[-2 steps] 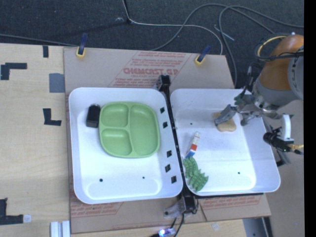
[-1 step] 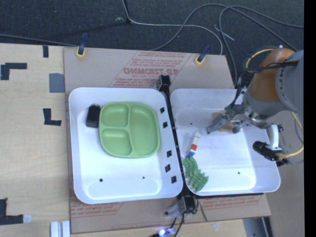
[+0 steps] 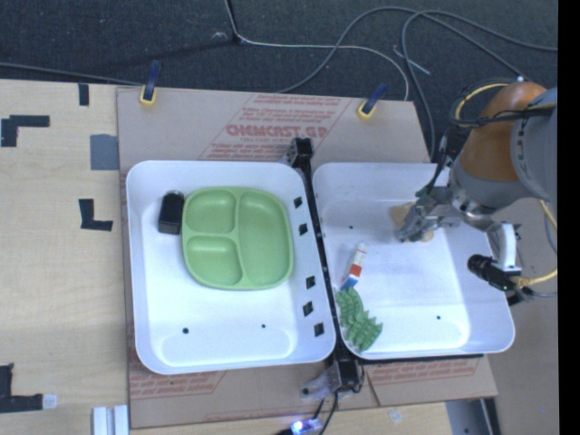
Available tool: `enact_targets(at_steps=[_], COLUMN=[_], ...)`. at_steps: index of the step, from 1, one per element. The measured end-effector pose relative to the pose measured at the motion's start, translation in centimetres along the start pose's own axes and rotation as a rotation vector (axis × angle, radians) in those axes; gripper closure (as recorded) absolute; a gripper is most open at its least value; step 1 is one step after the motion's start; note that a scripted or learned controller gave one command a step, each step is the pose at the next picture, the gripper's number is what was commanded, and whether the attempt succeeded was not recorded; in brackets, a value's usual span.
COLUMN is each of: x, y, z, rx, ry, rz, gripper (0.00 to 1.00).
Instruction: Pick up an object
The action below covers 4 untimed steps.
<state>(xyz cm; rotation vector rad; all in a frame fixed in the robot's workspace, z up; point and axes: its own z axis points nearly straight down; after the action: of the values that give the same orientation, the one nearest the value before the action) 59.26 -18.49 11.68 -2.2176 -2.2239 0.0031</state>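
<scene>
My gripper (image 3: pixel 417 227) hangs low over the upper middle of the right bin (image 3: pixel 435 333), reaching in from the right. Just beside its tip a small tan object (image 3: pixel 401 214) lies on the bin floor; whether the gripper touches it I cannot tell. A white marker with a red and blue end (image 3: pixel 354 267) lies left of the gripper near the divider. A green leafy toy (image 3: pixel 359 318) rests at the bin's lower left. In the left bin (image 3: pixel 217 347) sit a green divided plate (image 3: pixel 238 237) and a small black block (image 3: pixel 170 213).
Black clips (image 3: pixel 308 243) run along the seam between the bins. The arm's grey wrist with its orange band (image 3: pixel 494 143) looms over the right bin's upper right corner. Cables (image 3: pixel 381 25) trail across the dark floor behind the bench.
</scene>
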Motion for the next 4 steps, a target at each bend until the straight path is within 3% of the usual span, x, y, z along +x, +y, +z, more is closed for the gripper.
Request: enact_targets(at_steps=[2, 4], x=[0.6, 11.8], y=[0.6, 2.1], z=[-11.5, -10.8], rx=[-0.007, 0.000], ry=[-0.001, 0.002], rz=[0.001, -0.003], gripper=[1.00, 1.00])
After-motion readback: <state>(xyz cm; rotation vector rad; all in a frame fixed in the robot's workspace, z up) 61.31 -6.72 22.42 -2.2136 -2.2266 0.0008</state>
